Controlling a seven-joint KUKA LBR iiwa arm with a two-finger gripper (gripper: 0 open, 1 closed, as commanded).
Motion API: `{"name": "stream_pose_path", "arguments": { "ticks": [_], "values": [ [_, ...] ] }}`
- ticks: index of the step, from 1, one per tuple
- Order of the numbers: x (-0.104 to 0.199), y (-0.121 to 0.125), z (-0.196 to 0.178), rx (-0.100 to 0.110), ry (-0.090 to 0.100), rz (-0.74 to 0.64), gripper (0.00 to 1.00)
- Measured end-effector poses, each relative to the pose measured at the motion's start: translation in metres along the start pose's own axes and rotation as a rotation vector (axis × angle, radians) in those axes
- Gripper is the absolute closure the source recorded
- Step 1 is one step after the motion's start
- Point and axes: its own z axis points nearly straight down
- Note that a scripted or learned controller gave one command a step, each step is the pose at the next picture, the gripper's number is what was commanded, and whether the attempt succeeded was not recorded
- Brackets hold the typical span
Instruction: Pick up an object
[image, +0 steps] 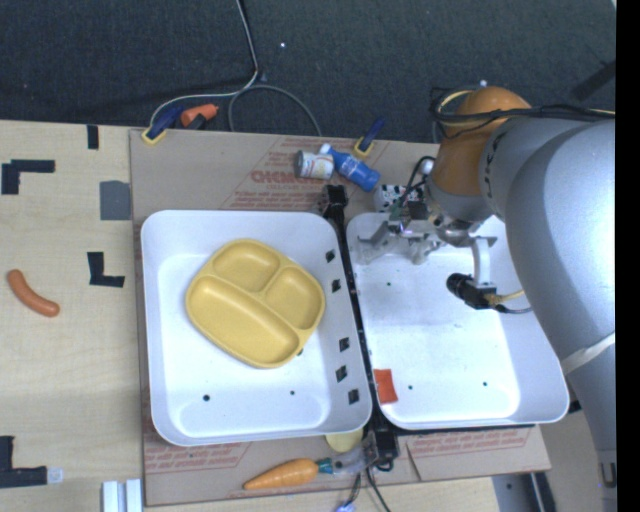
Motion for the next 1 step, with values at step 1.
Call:
{"name": "stream_pose_path", "arguments": {
  "ticks": [1],
  "values": [
    [-0.0002,-0.0001,-0.0097,-0.001,-0.003,-0.002,1.0]
  ]
}}
